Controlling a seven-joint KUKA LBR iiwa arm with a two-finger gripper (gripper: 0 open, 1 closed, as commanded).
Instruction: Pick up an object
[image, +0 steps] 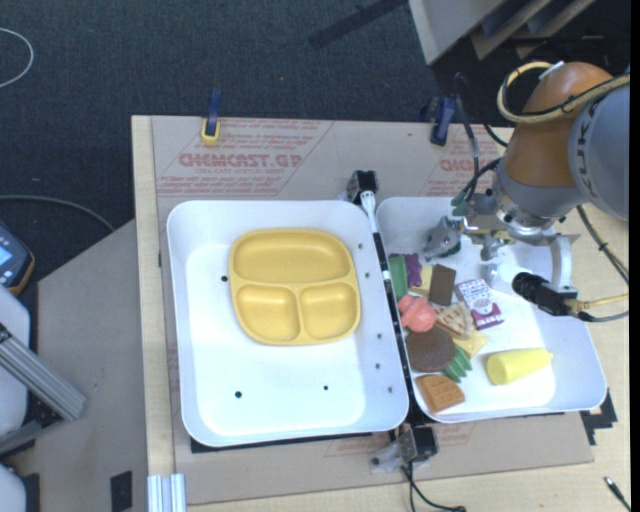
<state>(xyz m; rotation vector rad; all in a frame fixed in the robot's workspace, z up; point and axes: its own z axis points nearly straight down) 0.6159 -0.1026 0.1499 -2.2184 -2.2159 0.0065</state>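
I see the hand (487, 243) hanging over the back of the right bin (580, 385), and I cannot tell how it is set; nothing shows in it, so I judge the pick not yet done. The toy food lies in that bin, left and forward of the hand: a pink piece (418, 314), a brown slab (441, 284), a small printed packet (477, 298), a yellow block (517, 365) and a cracker (440, 391). They crowd together, which could spoil a clean grasp. Left of the right bin, the other bin (200, 390) carries 1 yellow divided tray (295, 284). Cables trail near the wrist.
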